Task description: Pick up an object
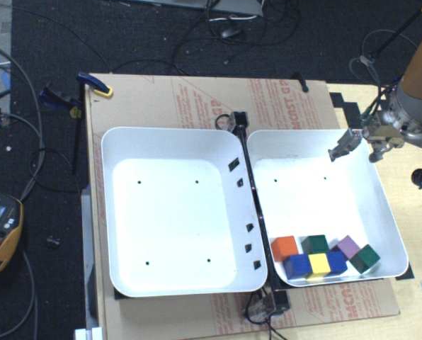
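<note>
Bench: flat brown cardboard-faced bench top [197, 101], printed with red lettering, bearing both bins.

Left bin: shallow white plastic tray [119, 190], nothing lying on its floor.

Right bin: shallow white plastic tray [317, 204], holding all the loose objects, which are crowded at its near edge.

Arm: grey KUKA arm with orange band [416, 83], reaching in from the right, poised over the far right corner of the right bin.

Claw: two-finger gripper [360, 146], fingers spread apart with nothing between them; well apart from the objects.

Objects, a touching cluster of small cubes:
- orange block [284, 246], leftmost
- dark green block [314, 244], behind the yellow one
- purple block [348, 246]
- green block [365, 258], rightmost
- two blue blocks [297, 265], flanking the yellow
- yellow block [318, 264], at the near wall

Task status: judged at the outset. No block lifted or grasped. Remaining: travel across to the cluster, descent, closing on one cube, lift. Tight packing may hinder a clean grasp.
</note>
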Tool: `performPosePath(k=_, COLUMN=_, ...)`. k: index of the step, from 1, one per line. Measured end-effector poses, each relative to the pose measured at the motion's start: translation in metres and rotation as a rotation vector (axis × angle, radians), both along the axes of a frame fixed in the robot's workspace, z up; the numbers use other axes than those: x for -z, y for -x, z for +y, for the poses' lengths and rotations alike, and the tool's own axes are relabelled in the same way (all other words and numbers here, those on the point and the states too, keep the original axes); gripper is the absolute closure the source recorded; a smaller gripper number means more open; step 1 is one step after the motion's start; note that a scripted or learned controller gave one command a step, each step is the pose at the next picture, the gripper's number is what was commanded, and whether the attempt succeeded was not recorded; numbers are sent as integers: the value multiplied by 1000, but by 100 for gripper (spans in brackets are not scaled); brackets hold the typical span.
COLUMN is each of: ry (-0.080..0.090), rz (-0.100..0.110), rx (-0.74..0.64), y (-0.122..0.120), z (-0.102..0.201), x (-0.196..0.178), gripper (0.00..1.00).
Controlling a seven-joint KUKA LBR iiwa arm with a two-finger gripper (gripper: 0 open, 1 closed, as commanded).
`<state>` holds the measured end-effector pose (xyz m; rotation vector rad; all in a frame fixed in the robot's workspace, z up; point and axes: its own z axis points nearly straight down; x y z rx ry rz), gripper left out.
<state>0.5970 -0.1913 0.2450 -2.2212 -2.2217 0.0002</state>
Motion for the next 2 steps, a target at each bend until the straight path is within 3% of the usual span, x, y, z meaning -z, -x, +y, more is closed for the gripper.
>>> performPosePath(k=2, ry=-2, rz=6, rx=-2, y=-60, z=54, x=161, gripper=0)
